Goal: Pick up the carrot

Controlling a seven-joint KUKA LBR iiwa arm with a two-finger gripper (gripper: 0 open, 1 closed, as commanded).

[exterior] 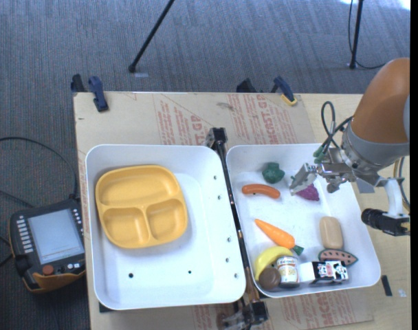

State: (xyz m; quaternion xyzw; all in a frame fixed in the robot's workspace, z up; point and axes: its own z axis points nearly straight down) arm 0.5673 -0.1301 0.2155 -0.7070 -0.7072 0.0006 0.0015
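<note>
Overhead slanted view of a worktop (161, 115) bearing two shallow white bins side by side. Left bin (113, 280): yellow divided plate (140, 205), three compartments, lying flat toward the bin's far left. Right bin (367, 253): carrot (274, 233), orange with a small green tip, lying near the bin's middle, slanted from upper left to lower right, untouched and well apart from the gripper. Behind it, a reddish sausage (260, 191) and a dark green piece (272, 172). Purple item (307, 193) just below the gripper. Tan oblong piece (331, 232) to the carrot's right. Along the near wall: banana (269, 258), small jar (287, 271), black-and-white item (329, 272), brown slice (337, 257). Gripper (306, 175) over the far part of the right bin, near the purple item, nothing visible between its fingers; open or closed state cannot be told. Arm entering from the right, orange band (384, 105) above the wrist. Handheld control pendant (49, 243) on the floor at left.
</note>
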